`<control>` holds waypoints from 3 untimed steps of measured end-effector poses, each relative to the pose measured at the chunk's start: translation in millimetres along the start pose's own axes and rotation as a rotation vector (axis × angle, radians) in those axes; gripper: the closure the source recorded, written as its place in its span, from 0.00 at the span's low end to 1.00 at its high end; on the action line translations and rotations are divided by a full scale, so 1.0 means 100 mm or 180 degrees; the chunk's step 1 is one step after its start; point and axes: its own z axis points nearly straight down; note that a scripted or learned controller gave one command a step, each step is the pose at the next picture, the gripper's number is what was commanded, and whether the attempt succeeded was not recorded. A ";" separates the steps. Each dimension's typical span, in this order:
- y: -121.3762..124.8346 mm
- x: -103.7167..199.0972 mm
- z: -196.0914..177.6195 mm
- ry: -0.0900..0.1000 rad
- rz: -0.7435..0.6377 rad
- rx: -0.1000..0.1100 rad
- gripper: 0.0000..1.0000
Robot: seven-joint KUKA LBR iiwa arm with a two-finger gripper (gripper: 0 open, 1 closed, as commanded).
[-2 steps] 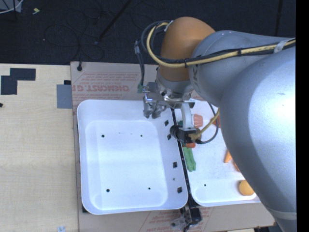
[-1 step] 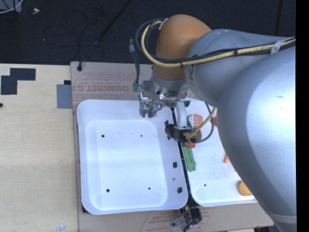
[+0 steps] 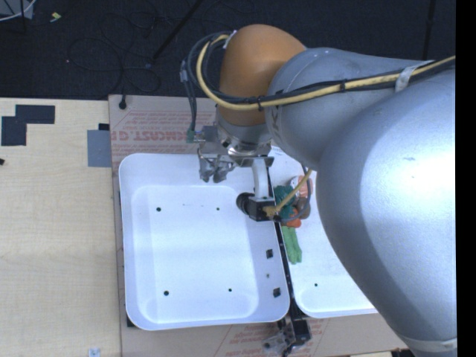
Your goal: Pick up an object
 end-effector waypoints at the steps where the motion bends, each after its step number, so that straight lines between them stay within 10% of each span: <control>1: 0.00 0.25 -0.05 0.0002 0.0001 -0.0003 1.00; 2: 0.00 0.55 -0.08 0.0002 0.0000 -0.0001 1.00; 3: -0.07 0.14 -2.65 0.0010 0.0008 -0.0057 1.00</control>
